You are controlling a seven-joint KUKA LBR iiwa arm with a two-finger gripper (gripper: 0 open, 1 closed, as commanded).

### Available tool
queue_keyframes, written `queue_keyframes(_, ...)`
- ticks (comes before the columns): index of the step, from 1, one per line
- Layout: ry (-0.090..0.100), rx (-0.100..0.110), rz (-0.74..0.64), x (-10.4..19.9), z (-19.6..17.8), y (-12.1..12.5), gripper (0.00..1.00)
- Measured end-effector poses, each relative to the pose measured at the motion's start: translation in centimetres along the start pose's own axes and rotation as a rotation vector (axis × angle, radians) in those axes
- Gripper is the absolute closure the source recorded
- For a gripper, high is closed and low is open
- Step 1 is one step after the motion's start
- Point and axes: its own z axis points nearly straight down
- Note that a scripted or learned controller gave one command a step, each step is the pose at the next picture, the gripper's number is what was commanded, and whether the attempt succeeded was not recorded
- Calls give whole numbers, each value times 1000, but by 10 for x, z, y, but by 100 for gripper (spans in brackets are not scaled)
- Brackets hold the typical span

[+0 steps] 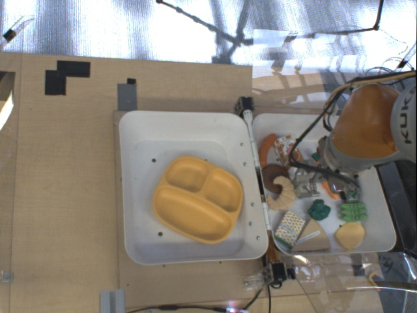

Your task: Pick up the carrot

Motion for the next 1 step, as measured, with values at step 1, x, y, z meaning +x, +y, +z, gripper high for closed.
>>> queue_keyframes(1,3,6,-93,21,0,-71,0)
